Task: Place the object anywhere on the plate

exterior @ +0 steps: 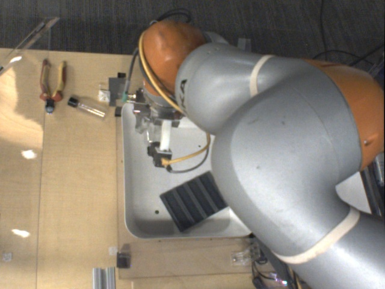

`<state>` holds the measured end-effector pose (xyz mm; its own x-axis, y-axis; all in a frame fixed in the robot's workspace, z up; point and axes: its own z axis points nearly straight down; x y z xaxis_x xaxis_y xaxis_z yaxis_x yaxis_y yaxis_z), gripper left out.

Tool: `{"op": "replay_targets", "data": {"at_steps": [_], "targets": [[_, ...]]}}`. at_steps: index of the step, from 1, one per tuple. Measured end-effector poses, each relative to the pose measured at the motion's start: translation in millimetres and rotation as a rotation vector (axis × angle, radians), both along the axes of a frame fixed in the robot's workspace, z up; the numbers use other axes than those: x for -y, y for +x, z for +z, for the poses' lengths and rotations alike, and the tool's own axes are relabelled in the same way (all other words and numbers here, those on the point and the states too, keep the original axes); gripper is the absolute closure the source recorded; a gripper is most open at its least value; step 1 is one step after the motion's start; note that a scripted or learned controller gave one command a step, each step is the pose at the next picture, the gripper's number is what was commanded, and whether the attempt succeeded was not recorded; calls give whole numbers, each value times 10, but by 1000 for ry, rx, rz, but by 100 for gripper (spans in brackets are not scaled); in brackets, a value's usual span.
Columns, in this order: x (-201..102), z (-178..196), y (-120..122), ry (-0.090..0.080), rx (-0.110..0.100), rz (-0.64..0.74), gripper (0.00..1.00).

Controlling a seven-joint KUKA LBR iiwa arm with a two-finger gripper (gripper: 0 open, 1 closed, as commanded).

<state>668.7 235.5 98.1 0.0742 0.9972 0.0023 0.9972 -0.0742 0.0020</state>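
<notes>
Camera view: you look down on a white bin [139,205], with the arm [283,137] reaching in from the right and covering most of that side.
Claw: the claw [151,124] hangs over the bin's far left corner, close to its left wall. You cannot tell from here whether it is spread or pressed together, and nothing can be seen gripped in it.
Block: a black ribbed block [194,202] lies flat on the bin floor near the front wall. I take it for the task's thing.
Bearing: from the claw, the block lies toward the view's bottom and a little right, apart from it, with bare floor between.
Long axis: it slants from lower left to upper right, so you would likely need the wrist turned to close across the short side.
Hidden: whatever lies under the arm at right.
Off task: pliers [52,82] and a small vial [87,107] lie on the bench [72,191] left of the bin, well apart from the block.
</notes>
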Motion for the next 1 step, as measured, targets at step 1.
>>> {"op": "replay_targets", "data": {"at_steps": [1], "targets": [[-1, 709, 5, -1, 4, 382, 100]]}}
